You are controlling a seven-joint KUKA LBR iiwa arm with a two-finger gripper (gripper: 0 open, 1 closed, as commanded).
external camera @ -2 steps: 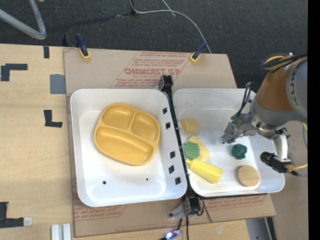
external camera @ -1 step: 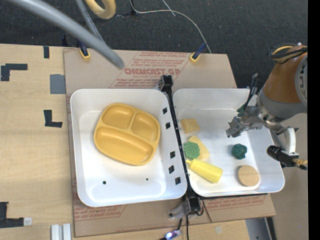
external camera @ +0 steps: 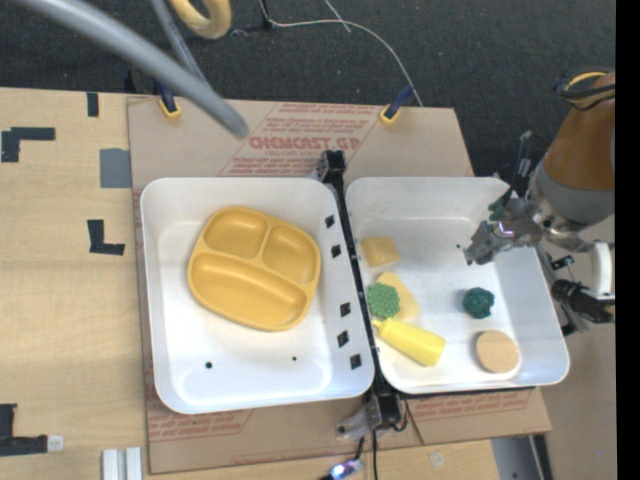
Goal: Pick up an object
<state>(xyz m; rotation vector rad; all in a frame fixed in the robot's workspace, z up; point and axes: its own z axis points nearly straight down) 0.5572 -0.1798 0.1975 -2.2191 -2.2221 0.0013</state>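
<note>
Nearest the camera, at the near edge of the right bin, lie a round tan disc and a yellow cylinder resting on its side. Just beyond the cylinder and touching it sits a green broccoli-like piece, which partly covers a pale yellow piece beneath it, so that piece's outline is hard to read. Further back, near the divider, is a small pale yellow block. A dark green lump sits apart toward the right wall, its form too small to make out.

The gripper is over the far right part of this bin, well apart from every object, with nothing between its fingers; whether they are spread or pressed together cannot be told, as they blur into a dark cluster. The arm behind it is cut off at the right edge.

The left bin holds a yellow divided plate. A grey hose crosses the far left corner, out of focus.
</note>
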